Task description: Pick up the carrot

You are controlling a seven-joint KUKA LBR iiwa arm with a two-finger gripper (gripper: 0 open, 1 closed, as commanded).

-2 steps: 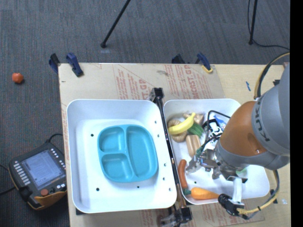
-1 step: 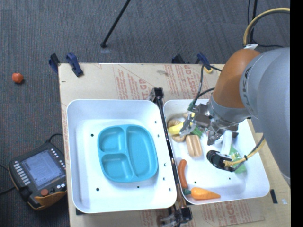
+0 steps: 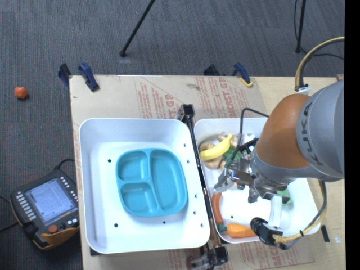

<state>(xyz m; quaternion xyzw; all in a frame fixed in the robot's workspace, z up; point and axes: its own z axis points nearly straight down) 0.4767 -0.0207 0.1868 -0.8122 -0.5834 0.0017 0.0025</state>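
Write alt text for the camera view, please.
A grey arm with an orange band reaches over the right white bin, which holds an orange carrot and a yellow banana. The left white bin holds a blue divided plate.

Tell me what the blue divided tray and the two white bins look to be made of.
Blue divided tray: likely moulded plastic, with a smooth, even turquoise colour, rounded compartments and a soft sheen. Left white bin and right white bin: probably plastic too, with uniform glossy white walls and rounded corners; coated metal can't be ruled out from this view.
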